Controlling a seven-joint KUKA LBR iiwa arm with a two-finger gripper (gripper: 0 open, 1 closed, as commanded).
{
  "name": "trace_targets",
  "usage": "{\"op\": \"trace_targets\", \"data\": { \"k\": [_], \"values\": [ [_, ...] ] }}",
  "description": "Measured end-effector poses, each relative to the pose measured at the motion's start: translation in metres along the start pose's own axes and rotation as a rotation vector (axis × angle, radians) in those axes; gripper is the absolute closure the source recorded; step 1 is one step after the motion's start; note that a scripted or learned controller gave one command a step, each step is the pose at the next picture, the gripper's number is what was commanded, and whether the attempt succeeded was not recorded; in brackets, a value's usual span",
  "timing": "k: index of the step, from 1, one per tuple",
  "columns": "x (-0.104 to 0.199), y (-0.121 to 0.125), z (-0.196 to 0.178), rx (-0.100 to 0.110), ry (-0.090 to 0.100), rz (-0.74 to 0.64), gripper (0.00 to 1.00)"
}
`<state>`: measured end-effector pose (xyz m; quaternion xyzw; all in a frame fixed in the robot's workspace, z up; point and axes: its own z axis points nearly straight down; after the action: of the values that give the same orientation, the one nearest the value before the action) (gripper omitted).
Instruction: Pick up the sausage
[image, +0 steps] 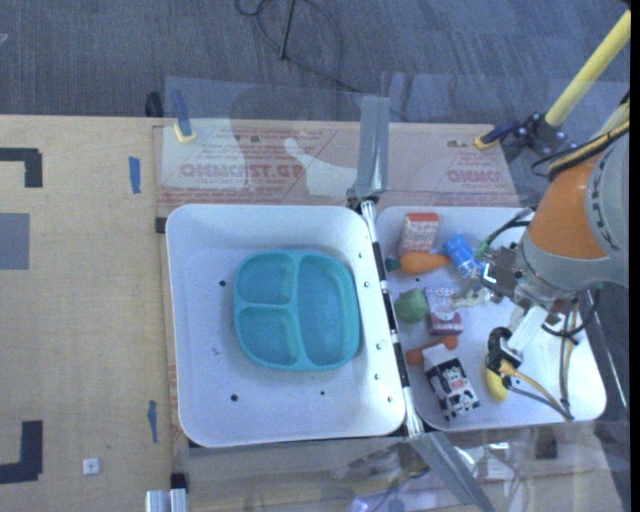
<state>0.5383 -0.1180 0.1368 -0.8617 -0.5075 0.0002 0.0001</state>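
A small red-brown piece (414, 355), which may be the sausage, lies by the right bin's (585, 400) left wall, just left of a black-and-white box (452, 386). The grey arm with its orange band (562, 205) reaches in from the right. My gripper (470, 288) hangs low over the middle of the right bin, close to a maroon packet (444, 310) and a blue item (460, 250). It is up and to the right of the red-brown piece and apart from it. I see nothing clearly held.
The right bin also holds an orange-and-white carton (421, 232), a carrot (423, 263) and a green item (410, 305). In the left bin (200, 380) lies a teal divided plate (297, 310). A metal divider (385, 310) separates the bins.
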Motion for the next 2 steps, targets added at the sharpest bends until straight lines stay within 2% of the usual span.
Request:
{"op": "trace_targets", "data": {
  "k": [1, 2],
  "values": [
    [0.005, 0.020, 0.046, -0.008, 0.007, -0.081, 0.00],
    [0.009, 0.041, 0.046, -0.010, 0.005, -0.088, 0.00]
  ]
}}
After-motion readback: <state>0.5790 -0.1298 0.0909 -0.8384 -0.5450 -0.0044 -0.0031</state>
